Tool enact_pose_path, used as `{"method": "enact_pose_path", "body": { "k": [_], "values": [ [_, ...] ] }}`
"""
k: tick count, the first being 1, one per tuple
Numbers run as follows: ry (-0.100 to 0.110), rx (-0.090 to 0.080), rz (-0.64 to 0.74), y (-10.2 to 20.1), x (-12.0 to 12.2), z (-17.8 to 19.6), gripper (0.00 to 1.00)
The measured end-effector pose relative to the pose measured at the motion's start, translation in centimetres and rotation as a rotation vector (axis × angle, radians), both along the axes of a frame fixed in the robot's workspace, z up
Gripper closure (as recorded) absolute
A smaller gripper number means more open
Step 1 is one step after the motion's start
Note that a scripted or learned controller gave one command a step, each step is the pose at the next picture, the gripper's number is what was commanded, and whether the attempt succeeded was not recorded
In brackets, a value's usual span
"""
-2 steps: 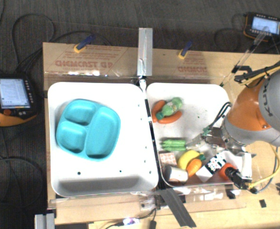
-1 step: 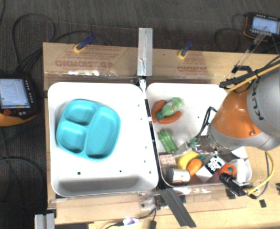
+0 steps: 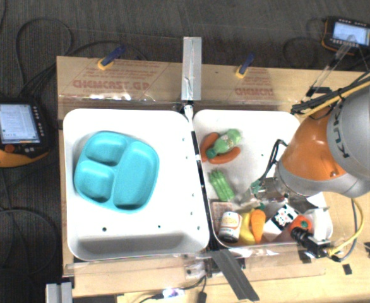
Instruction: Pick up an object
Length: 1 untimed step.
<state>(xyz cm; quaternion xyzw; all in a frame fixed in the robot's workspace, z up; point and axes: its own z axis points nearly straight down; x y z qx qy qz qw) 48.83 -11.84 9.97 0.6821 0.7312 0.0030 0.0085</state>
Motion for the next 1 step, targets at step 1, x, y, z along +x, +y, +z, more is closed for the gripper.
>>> {"method": "enact_pose_path", "body": {
  "k": [1],
  "values": [
    [0.019, 0.006, 0.171, 5.79, 5.67, 8.34, 1.0]
  ]
}}
